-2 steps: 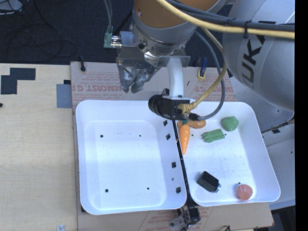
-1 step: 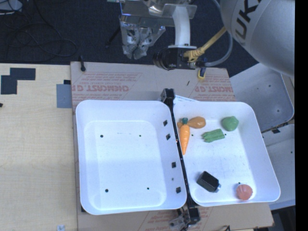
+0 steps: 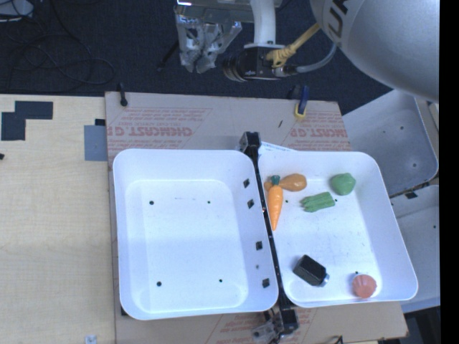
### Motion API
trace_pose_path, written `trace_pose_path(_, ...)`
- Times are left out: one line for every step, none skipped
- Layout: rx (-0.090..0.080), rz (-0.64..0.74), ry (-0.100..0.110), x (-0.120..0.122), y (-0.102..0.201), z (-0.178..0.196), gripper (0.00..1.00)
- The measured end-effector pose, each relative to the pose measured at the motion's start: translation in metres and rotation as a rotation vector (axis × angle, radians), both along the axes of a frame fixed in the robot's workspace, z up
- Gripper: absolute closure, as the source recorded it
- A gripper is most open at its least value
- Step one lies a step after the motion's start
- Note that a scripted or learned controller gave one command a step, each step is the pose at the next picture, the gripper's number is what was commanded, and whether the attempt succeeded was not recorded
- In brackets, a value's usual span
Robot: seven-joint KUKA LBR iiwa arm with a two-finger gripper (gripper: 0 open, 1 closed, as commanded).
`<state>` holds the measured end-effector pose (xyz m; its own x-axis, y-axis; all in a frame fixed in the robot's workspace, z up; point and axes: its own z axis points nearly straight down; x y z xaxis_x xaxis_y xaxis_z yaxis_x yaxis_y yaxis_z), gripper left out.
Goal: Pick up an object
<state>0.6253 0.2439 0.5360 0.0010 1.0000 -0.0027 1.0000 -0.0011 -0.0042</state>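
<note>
gripper [image 3: 204, 45] hangs above the bins, finger state i can't tell, so i'd drop straight onto the black block [image 3: 310, 270], sitting clear of its neighbours

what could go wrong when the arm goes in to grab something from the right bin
The carrot lies against the divider and touches the orange piece, so a grab may hit the wall or nudge both. The pink ball sits near the right bin's rim and could roll. The black block lies askew and may slip.
</note>
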Motion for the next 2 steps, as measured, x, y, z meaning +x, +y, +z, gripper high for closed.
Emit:
trace_pose_path(0.001,0.004,0.001,-0.058,0.0,-0.007,1.0)
trace_pose_path(0.0,0.001,-0.001,-0.018,0.0,0.001,1.0)
